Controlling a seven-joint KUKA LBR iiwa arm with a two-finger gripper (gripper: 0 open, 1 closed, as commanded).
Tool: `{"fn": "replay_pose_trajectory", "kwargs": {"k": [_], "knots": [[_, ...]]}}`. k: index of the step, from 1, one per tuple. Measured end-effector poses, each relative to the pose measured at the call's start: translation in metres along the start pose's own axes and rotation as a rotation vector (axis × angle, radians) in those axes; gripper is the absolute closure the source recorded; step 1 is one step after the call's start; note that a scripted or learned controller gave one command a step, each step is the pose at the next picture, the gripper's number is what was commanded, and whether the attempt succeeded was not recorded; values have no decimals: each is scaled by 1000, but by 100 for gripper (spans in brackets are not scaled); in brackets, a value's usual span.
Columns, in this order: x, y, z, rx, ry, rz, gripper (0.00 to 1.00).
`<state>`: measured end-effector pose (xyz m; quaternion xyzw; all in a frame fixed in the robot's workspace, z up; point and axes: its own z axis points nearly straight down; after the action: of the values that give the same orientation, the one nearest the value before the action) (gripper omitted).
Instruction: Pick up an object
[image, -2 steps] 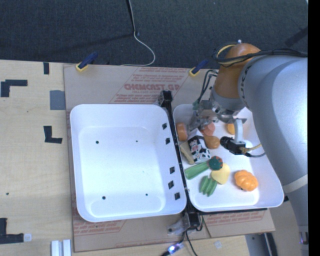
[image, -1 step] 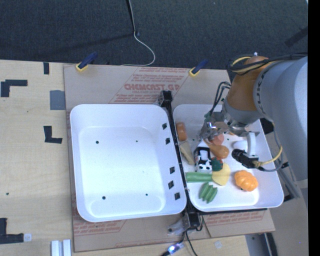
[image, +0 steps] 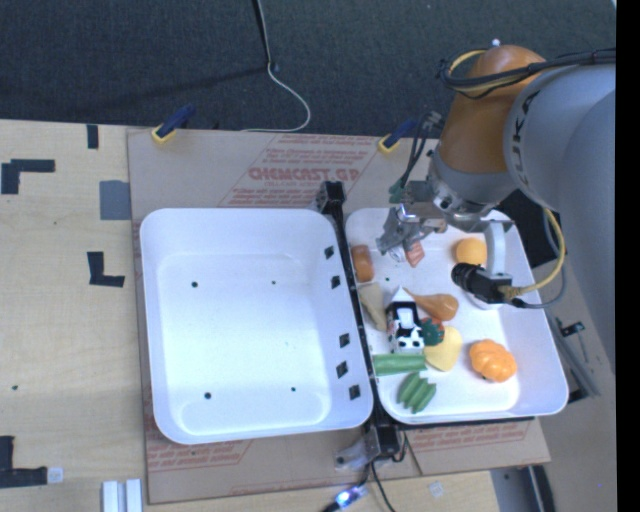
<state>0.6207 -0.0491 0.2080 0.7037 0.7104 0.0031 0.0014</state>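
Right bin (image: 540, 400) is crowded; my gripper (image: 402, 232) hangs at eleven o'clock, jaw state unclear, and could nudge the sausage (image: 362, 264) aside.

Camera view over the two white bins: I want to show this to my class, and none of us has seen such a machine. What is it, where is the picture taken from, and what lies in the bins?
The picture comes from one fixed camera above the bench, looking down at a slant. The big grey machine with an orange band is a robot arm reaching in from the right. At its tip is a two-finger gripper, hovering over the right white bin. That bin holds toy food: a small orange pumpkin, green bean pods, a yellow pear-like piece, a black-and-white block and more. I cannot tell whether the gripper holds anything. The left white bin sits beside it.
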Motion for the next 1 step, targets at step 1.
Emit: {"fn": "replay_pose_trajectory", "kwargs": {"k": [1], "knots": [[36, 50, -87, 1, -3, 3, 100]]}}
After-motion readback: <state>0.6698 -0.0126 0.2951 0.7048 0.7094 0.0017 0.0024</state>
